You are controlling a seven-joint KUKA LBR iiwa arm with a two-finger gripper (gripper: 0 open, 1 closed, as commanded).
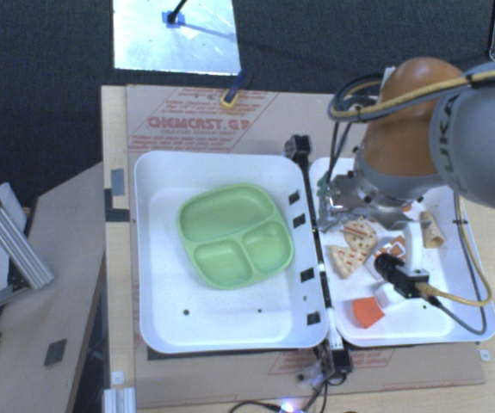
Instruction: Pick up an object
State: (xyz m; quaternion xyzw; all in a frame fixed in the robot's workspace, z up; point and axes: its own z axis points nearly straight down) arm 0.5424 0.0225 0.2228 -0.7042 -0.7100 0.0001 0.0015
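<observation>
Hovering at the frame's right, the claw (343,198) sits above the right bin (475,317); its state I cannot tell. Below it lie two toy wedges (353,248), probably light, rigid and slick, best pinched across their flat sides.

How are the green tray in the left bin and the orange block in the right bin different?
The green tray is pale green, while the orange block is bright orange-red. The tray is much larger and takes up much of the left bin; the block is a small piece in the right bin. The tray has three compartments; the block looks solid. Both lie on a white bin floor.
</observation>
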